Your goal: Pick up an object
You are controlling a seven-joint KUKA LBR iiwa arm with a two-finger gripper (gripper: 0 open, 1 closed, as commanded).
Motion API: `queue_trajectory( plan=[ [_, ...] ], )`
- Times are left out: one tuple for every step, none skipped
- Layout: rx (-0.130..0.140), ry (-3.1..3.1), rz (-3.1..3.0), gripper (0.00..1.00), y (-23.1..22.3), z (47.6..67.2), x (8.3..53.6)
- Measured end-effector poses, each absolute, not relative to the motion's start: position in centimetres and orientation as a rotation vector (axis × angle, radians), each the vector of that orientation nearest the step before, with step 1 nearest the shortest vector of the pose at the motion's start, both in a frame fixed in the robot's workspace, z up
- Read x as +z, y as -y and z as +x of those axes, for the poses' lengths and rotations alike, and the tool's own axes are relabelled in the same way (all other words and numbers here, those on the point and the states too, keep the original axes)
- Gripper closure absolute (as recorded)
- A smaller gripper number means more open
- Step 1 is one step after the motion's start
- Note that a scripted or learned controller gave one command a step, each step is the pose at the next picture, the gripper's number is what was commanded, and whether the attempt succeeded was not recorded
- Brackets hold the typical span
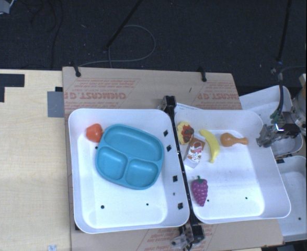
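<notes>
4 toys (212,145) right bin (258,203), tray (128,156) left

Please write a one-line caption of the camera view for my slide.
Gripper at the right bin's edge, near banana, grapes; blue tray and tomato in left bin.

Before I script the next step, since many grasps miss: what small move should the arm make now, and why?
Probably shift the gripper leftward over the right bin, toward the orange drumstick-shaped toy. The gripper sits at the bin's right rim with nothing visibly between its fingers, and that toy is the nearest object, lying apart from the banana.
</notes>
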State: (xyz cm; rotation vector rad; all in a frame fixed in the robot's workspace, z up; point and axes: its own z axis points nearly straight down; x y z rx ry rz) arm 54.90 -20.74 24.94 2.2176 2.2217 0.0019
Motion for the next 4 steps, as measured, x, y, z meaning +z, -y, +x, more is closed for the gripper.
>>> queue_trajectory(
  plan=[
    [0.002,-2.229,2.217,1.00,15.5,55.7,25.6],
    [-0.001,-2.229,2.220,1.00,10.1,56.0,24.5],
    [0.000,-2.229,2.218,1.00,4.9,56.8,25.1],
    [-0.001,-2.227,2.219,1.00,0.4,58.9,24.6]
  ],
)
